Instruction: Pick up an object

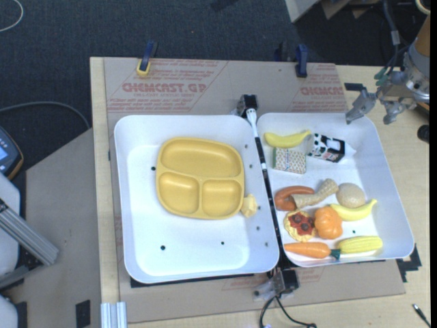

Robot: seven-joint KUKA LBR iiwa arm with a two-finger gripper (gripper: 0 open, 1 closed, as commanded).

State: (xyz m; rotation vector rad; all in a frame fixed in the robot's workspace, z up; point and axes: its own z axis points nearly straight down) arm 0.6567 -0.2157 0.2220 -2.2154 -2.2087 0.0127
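My gripper (373, 111) hovers over the far right corner of the right bin (398, 195), open, with nothing between its fingers. Toy food lies in that bin: a banana (287, 139), a black and white carton (326, 149), a speckled block (290, 159), a sausage (292, 193), a drumstick (317, 195), a beige ball (350, 195), a second banana (356, 211), an orange fruit (328, 223), a pizza slice (300, 224), a carrot (307, 249) and a corn cob (360, 244). The carton is the item nearest the gripper, below and to its left.
The left bin (130, 203) holds a yellow divided plate (200, 178) and a small yellow piece (249, 206) by its right wall. Clamps (144, 61) (301, 59) sit at the bench's far edge. A black divider (259, 156) runs between the bins.
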